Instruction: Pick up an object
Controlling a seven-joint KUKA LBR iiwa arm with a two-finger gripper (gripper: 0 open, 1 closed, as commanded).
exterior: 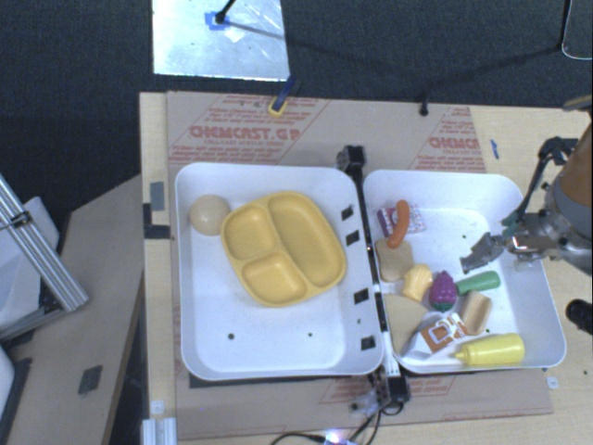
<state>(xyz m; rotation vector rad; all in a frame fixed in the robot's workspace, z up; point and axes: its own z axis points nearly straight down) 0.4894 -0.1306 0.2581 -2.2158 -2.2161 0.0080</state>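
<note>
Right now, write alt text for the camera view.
A grey arm's gripper hangs over the right bin, above toy food including a purple grape bunch and yellow bottle. The left bin holds a yellow divided tray.

You have two white bins: the left bin (199, 341) holds a yellow divided tray (283, 246) and a pale cream ball (209, 214). In the right bin (537, 295) you see an orange-red toy sausage (399, 223) over a white card with red print (412, 219), a tan bread piece (394, 262), a pale yellow chunk (417, 282), purple grapes (444, 290), a green piece (478, 283), a beige roll (476, 312), an orange-and-white packet (441, 333) and a yellow bottle (487, 349). The bench sheet (241, 128) is light brown with red lettering. The arm (576, 179) shows grey and orange; its gripper (482, 250) is dark grey.
</note>
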